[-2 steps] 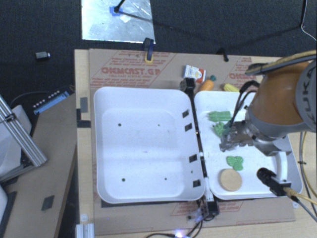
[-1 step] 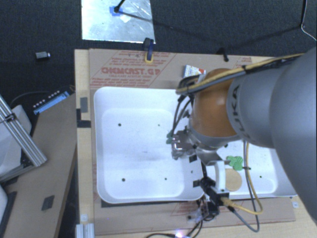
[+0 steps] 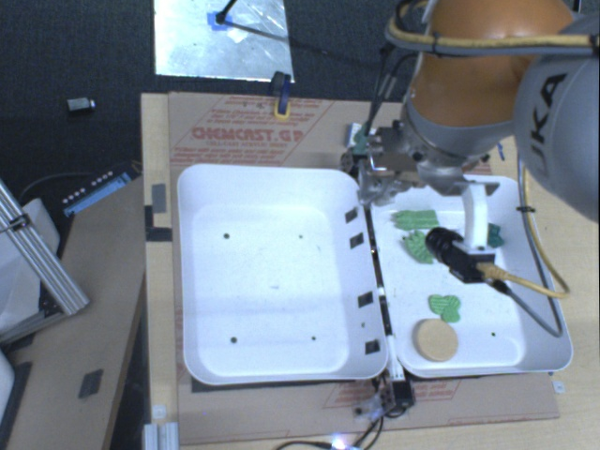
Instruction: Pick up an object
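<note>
Nearest lens: orange band (image 3: 487,17) of arm (image 3: 562,111), bulking over top right, smooth and domed. Below it, grey wrist reaching down into right bin (image 3: 553,345).

Jaws: low over back half of right bin, among the green pieces. Cannot tell whether spread or pressed together; wrist housing in the way. Nothing seen pinched. Judged as positioned for a try at the green cluster, since most pieces sit close there.

Just beside jaws: black block (image 3: 455,256) with yellow cable (image 3: 525,289) trailing right over bin wall; likely arm hardware, not a target.

Candidate objects, all in right bin:
- green piece (image 3: 414,219), flat, ridged, near back-left
- second green piece (image 3: 417,247), just in front of it, partly under black block
- small green piece (image 3: 444,306), lumpy, matte, toward front
- tan disc (image 3: 437,339), round, flat, dull finish, touching or nearly touching small green piece

Judged tan disc awkward: thin, lying flat, little edge to grip.

Left bin (image 3: 272,270): white, shallow, rounded corners, glossy plastic. Joined to right bin by black clips (image 3: 356,242) along shared wall, presumably to stop sliding.

Both on cardboard sheet (image 3: 244,129) over desk (image 3: 103,279).
</note>
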Robot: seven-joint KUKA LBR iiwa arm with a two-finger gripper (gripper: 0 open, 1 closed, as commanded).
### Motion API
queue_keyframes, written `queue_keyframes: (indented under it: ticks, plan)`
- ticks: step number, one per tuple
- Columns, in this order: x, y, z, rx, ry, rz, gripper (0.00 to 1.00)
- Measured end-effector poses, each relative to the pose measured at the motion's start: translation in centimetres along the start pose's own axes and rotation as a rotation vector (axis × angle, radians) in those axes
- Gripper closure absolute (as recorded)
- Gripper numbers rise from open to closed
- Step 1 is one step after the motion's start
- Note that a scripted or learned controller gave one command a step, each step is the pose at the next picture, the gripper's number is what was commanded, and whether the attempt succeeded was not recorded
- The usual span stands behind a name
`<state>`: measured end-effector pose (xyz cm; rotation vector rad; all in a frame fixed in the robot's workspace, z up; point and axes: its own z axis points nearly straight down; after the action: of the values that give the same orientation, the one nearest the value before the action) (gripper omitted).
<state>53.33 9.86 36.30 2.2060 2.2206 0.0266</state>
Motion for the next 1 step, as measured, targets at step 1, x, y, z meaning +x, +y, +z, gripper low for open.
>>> queue_keyframes:
  ticks: [1]
  plan:
    - [5.68, -4.96, 4.98, 0.023, -0.003, -0.003, 1.0]
